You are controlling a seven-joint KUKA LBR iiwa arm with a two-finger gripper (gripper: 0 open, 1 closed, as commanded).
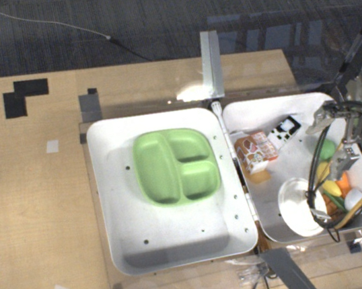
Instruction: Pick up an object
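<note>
One green ball, round, perhaps plastic

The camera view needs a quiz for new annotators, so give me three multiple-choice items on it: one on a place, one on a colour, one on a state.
1. Where is the divided tray?
A. left bin
B. right bin
C. on the bench outside the bins

2. What colour is that tray?
A. red
B. green
C. blue

3. How does the white bowl in the right bin stand?
A. upside down
B. stacked on the tray
C. upright, opening upward

Answers:
1 A: the tray lies in the middle of the left bin.
2 B: it is light green all over.
3 C: its hollow faces the camera, near the bin's front edge, beside the gripper.
</note>
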